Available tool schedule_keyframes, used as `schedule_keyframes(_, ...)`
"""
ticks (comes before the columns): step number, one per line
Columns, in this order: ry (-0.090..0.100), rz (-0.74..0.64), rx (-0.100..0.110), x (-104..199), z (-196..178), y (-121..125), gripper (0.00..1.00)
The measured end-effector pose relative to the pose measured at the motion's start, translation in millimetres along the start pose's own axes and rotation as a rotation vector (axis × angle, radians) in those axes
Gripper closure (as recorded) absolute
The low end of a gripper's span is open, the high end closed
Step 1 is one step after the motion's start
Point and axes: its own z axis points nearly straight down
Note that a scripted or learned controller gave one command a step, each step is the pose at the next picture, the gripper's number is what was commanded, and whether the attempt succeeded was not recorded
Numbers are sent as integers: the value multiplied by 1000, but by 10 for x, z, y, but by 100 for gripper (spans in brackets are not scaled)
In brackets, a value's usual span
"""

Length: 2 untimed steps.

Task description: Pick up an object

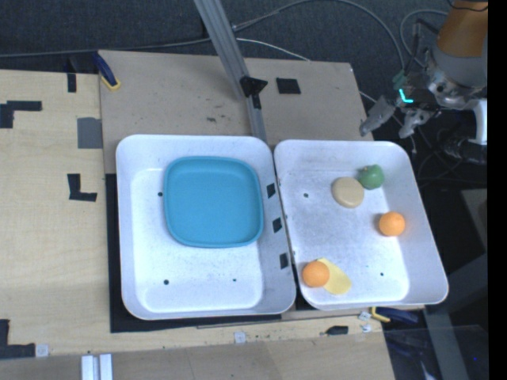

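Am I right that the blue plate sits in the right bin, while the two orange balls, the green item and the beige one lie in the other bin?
Not quite: the camera view shows the blue plate in the left bin. The two orange balls, the green item and the beige one lie in the other bin, the right bin.

A robotics lab is showing here: taped plywood desk, two white bins, loose cables trailing over dark carpet.

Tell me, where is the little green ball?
The green ball sits in the right bin, near its far edge, touching a beige round object.
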Motion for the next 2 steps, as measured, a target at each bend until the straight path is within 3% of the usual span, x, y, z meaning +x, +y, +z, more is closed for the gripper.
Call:
schedule_keyframes(1,0,0,0,0,1,0,0)
schedule_keyframes(2,1,0,4,87,490,-50,0)
